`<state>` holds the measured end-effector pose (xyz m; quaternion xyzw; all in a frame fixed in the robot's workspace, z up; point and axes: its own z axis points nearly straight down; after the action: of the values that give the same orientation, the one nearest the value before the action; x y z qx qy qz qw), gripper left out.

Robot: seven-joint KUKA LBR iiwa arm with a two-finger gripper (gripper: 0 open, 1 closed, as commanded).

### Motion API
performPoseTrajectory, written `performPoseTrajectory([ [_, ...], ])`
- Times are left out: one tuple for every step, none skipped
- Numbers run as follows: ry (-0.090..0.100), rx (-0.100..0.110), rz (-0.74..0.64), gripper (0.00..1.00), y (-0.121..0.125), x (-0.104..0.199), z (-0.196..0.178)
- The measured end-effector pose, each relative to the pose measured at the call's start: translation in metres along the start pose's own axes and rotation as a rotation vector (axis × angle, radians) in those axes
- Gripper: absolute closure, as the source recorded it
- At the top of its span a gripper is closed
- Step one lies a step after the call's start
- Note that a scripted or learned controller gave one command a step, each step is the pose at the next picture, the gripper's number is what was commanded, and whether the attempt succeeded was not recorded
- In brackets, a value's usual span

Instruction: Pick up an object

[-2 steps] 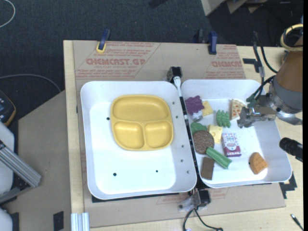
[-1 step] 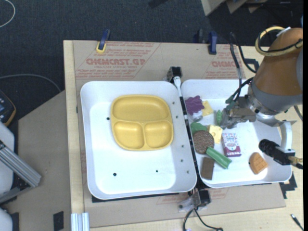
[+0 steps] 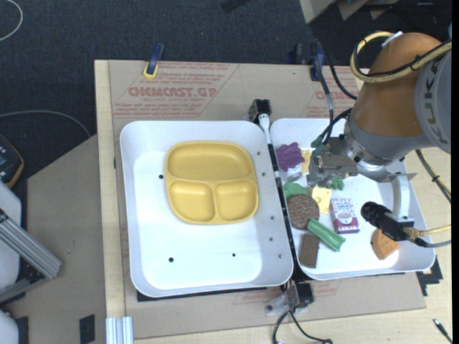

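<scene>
My gripper (image 3: 325, 172) hangs low over the upper middle of the right bin (image 3: 362, 266), under the grey and orange arm. Right beneath and beside it lie a yellow piece (image 3: 323, 196) and a green leafy item (image 3: 295, 190). A purple grape bunch (image 3: 289, 154) sits to its left by the bin wall. Further forward are a round brown cookie (image 3: 303, 208), a green pickle (image 3: 327, 235), a brown bar (image 3: 310, 250), a small pink-and-white box (image 3: 345, 215) and an orange item (image 3: 385, 247). I see nothing between the fingers.
The left bin (image 3: 143, 213) holds a yellow divided plate (image 3: 212, 180). Both bins rest on a cardboard sheet (image 3: 115, 120) with clamps at its back edge. The divider between the bins runs just left of the grapes.
</scene>
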<state>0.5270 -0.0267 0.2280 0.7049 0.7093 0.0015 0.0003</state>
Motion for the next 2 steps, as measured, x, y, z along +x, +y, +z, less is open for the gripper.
performPoseTrajectory([
  [0.0, 0.001, -0.001, 1.0, 0.0085, 0.0619, 0.0014],
  [-0.001, 0.004, 0.005, 1.0, 0.01, 0.0695, 0.0071],
])
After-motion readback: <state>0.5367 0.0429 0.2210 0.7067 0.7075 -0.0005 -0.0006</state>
